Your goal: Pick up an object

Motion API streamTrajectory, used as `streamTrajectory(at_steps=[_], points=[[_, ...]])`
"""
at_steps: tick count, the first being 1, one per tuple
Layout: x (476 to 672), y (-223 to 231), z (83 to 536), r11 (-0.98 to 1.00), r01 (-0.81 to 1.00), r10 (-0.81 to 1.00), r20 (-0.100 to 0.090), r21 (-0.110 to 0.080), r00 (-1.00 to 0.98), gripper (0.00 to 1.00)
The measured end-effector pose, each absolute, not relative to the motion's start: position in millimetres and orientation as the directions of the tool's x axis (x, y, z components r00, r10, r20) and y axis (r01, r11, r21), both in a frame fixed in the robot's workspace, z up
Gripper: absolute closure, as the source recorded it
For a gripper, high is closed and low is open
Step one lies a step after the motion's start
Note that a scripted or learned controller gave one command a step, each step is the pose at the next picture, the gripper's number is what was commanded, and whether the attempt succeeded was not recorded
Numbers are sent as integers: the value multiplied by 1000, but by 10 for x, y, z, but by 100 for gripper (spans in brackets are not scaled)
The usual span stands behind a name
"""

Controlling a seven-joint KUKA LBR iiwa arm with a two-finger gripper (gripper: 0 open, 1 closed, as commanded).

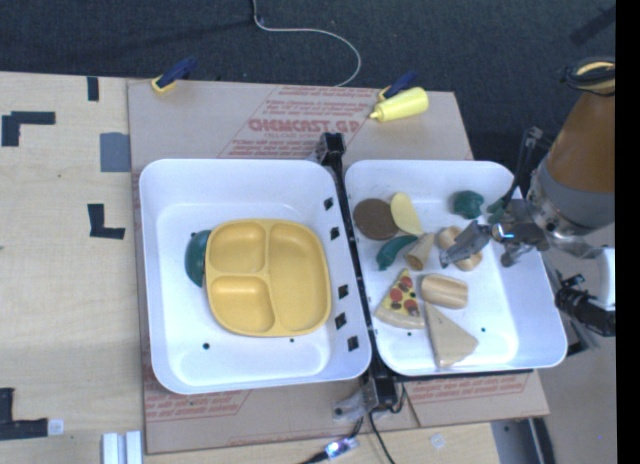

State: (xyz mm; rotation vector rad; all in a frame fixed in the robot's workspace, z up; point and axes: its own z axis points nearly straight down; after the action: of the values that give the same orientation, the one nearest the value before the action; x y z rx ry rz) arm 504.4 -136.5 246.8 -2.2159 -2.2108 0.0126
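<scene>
The right bin (520, 342) holds several toy foods: a brown round cookie (374, 218), a pale yellow piece (405, 212), a dark green piece (395, 249), a teal piece (467, 202), a pizza slice (403, 299), a tan bread roll (445, 291) and a beige wedge (449, 337). My gripper (462, 248) reaches in from the right and hovers low over a small tan piece (466, 261) near the bin's middle right. Its fingers look slightly apart, with nothing clearly between them.
The left bin (165, 252) carries a yellow divided plate (268, 277) with a dark green object (197, 257) tucked under its left edge. A yellow clamp (402, 104) and a blue-yellow clamp (173, 74) sit on the cardboard behind the bins.
</scene>
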Motion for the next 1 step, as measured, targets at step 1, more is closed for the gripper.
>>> streamTrajectory(at_steps=[1], points=[[5068,-1364,2526,1,1000,1000,0,-2,-1,0]])
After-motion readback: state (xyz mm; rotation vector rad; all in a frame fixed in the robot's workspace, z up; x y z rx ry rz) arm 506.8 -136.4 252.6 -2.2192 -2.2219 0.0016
